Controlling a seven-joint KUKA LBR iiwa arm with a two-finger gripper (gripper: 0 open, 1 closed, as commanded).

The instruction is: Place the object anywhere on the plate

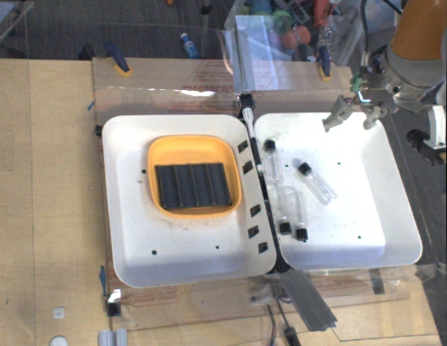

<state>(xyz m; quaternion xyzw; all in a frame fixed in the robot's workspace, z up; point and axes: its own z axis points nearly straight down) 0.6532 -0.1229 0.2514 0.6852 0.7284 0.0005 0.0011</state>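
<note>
over the right bin's far edge the jaws [355,114] hang apart, gripping nothing; below and left of them lies a clear vial [315,182], black cap nearest them, long axis slanting away; the orange plate [157,150] sits farther left, across the divider.

Two white bins are noted: the left bin [130,251] and the right bin [368,222], each marked with small black dots. An orange-yellow plate [160,152] is seen, bearing a dark grey ribbed block [193,186]. Clear vials [319,186] with black caps are recorded. The divider between the bins carries black tabs [251,189]. The bench [43,193] is pale tan. The arm [418,20] is banded orange above grey.
</note>
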